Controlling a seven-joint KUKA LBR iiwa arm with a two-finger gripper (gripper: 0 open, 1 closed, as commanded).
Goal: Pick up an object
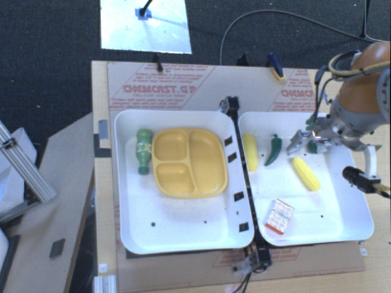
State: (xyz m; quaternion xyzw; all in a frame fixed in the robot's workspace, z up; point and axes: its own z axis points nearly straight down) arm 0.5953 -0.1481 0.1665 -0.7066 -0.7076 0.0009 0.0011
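Observation:
My gripper (301, 141) hangs over the back of the right bin (351, 224), reaching in from the right. A green chilli pepper (274, 149) lies just to its left, and a yellow corn cob (306, 173) lies just in front of it. A second yellow cob (250, 152) rests against the divider side of that bin. A small red and white box (279, 216) lies near the bin's front left corner. Nothing shows as held by the gripper.
The left bin (131, 224) holds a yellow divided plate (188, 162) and a green bottle (143, 151) lying beside it on the left. A row of black clips (237, 163) runs along the rim between the bins.

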